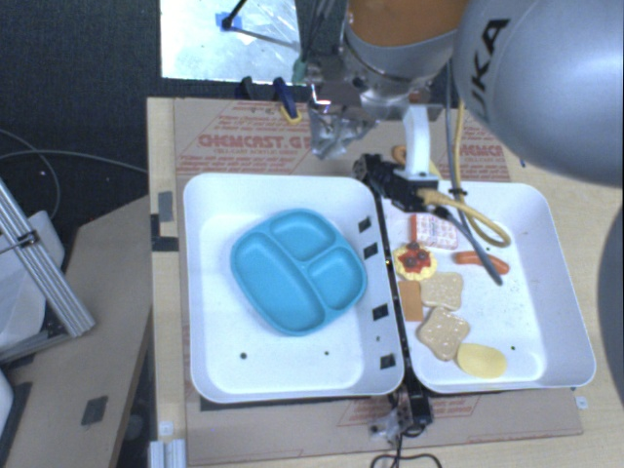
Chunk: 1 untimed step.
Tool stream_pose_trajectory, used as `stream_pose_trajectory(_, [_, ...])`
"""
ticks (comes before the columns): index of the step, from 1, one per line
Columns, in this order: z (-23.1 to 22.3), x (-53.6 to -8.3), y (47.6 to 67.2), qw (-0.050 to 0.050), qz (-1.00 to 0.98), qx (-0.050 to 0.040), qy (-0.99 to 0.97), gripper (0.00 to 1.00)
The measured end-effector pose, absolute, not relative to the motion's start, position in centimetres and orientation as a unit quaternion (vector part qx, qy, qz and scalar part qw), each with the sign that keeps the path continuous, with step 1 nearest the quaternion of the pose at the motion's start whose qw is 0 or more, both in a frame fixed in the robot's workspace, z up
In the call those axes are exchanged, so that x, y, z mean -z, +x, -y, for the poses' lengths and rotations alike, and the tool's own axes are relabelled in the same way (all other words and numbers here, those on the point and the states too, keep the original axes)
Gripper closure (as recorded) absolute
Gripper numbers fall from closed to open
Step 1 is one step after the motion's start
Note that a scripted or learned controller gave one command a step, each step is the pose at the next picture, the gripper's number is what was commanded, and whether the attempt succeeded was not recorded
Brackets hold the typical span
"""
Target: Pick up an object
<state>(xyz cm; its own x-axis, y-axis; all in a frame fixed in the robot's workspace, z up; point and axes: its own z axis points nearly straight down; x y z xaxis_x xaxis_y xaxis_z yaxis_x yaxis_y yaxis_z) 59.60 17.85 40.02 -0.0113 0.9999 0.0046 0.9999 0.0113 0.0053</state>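
My gripper hangs over the cardboard just behind the back rim of the left bin, with nothing visibly in it. In that bin lies a blue divided plate. The right bin holds toy food. There is a red-and-white packet, a small round pizza piece and a red sausage. With them lie two toast slices, a brown strip and a yellow oval. All of them are in front of the gripper and to its right.
Both bins rest on a cardboard sheet. A blue clamp sits at its back edge, left of the gripper. The arm's grey body covers the upper right. An aluminium frame stands off the bench at the left.
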Motion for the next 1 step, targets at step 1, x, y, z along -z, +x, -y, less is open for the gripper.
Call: stream_pose_trajectory(1, [-23.8, -30.16, 61.15, -0.003, -0.71, 0.0026, 0.704, 1.0])
